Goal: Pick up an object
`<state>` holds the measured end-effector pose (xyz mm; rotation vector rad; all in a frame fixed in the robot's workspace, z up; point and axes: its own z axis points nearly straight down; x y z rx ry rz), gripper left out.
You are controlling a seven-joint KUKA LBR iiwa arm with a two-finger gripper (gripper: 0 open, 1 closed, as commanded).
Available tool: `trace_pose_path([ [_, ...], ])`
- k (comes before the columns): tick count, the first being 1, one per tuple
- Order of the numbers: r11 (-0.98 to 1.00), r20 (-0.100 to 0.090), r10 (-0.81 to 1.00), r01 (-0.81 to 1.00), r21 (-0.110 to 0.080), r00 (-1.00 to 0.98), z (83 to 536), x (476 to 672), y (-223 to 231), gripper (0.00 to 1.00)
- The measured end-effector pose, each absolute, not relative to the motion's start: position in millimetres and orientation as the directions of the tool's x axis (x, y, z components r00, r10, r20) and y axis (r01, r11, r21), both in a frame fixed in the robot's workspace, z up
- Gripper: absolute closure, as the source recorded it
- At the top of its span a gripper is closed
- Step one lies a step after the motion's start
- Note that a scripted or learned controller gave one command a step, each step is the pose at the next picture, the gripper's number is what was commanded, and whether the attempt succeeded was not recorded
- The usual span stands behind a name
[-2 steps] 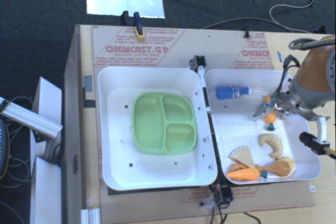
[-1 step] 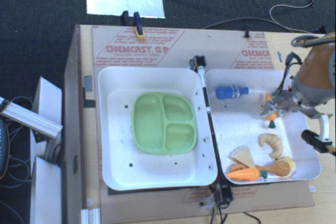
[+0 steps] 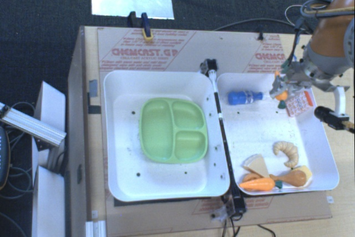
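My gripper hangs over the far right part of the right bin, under the grey arm with its orange band. A small orange piece shows just beneath it, and I cannot tell if it is held. A red and white packet lies right beside the gripper. A blue bottle lies on its side to the gripper's left. At the near end of the bin lie a croissant, a pale cheese wedge, an orange carrot and a tan pear-shaped piece.
The left bin holds a green divided plate. A black divider rail runs between the bins. A black arm part sticks out over the right bin's right rim. Cables trail over the cardboard behind.
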<state>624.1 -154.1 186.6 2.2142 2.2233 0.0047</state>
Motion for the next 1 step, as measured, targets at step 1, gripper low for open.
trace_pose_path([
  [1,0.004,0.001,1.0,1.0,0.003,-0.004,218.9,621.8,-77.8,1.0],
])
